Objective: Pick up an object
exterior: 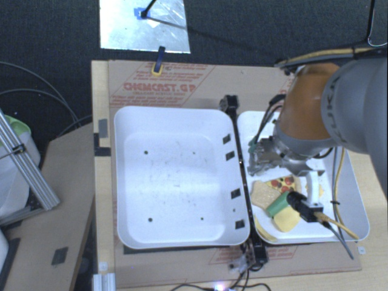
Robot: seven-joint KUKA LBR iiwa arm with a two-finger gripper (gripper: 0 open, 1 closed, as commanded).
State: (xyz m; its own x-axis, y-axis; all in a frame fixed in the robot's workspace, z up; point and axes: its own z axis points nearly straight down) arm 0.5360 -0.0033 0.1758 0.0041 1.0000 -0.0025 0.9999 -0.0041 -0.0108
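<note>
So the grey arm's hand is down in the right shallow white plastic bin, just above a pile: green cylinder, yellow lump, tan flat piece. Probably lining up a grab. Can't tell its opening.

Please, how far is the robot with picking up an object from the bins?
Done: the arm has reached over the right bin. In hand: nothing I can confirm, since the wrist hides the gripper above the pile. Left: the whole pick. The green object, the yellow object and the tan piece lie in that bin; the left bin holds no toys.
</note>
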